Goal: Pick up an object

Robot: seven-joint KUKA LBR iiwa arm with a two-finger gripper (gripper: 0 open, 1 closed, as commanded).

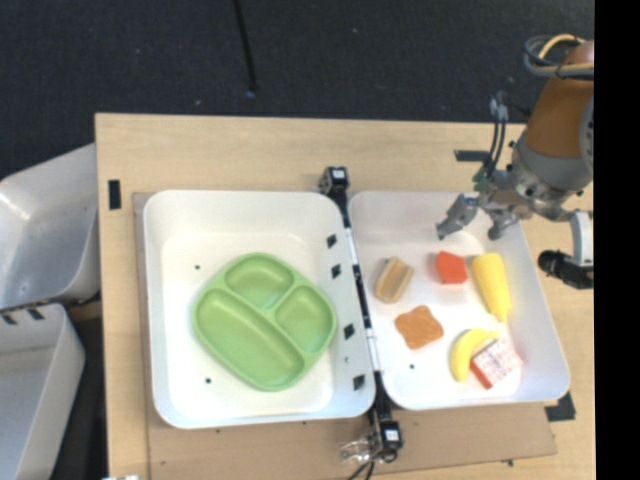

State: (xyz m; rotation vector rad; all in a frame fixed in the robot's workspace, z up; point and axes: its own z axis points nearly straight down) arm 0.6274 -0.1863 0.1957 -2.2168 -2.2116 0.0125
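My gripper (477, 220) hangs over the far right part of the right bin (400, 208), its two fingers spread apart with nothing between them. Just below it in the bin lie a red-orange block (451, 267) and a yellow corn-like piece (491, 284). Further left lies a tan bread roll (393, 279), with an orange toast-shaped piece (419, 327) below it. Near the bin's front right corner a yellow banana (463, 351) touches a red and white box (496, 362).
The left bin (170, 368) holds a green divided plate (264, 320). A black clip-lined divider (352, 288) runs between the two bins. The arm's orange-banded wrist (560, 118) stands at the right edge. A white object (40, 228) sits off the bench at left.
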